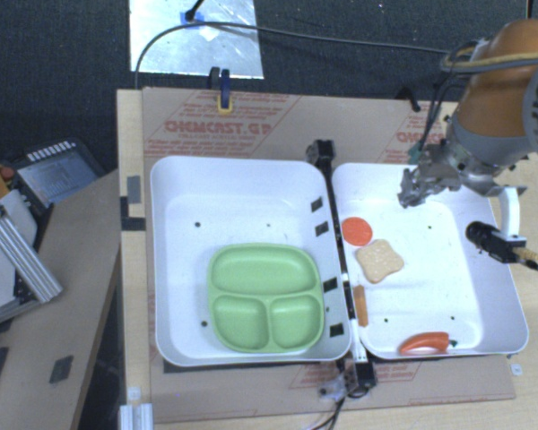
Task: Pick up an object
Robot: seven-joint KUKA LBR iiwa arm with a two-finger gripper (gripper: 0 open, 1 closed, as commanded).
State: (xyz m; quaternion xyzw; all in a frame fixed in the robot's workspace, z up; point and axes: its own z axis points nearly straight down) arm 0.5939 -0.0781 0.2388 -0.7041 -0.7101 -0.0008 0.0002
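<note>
Counter: carries two shallow white bins side by side. Left bin holds a green divided tray, three compartments, sitting toward the near right corner. Right bin holds four small items along its left and near sides.

Arm reaches in from the right; the hand hangs above the far part of the right bin, with nothing visible between its fingers. Whether it is open or closed cannot be told.

Candidate objects, largest first: a tan toast-shaped piece, lying flat near the left wall, roughly square, with no clear long axis. An orange-red elongated piece by the near wall, long axis running left to right. A red-orange disc just beyond the toast. A thin brown stick by the left wall, long axis running near to far.

Judgement: all appear light, rigid play-food items, probably smooth. The toast is best gripped across opposite edges; the elongated pieces across their short width.
</note>
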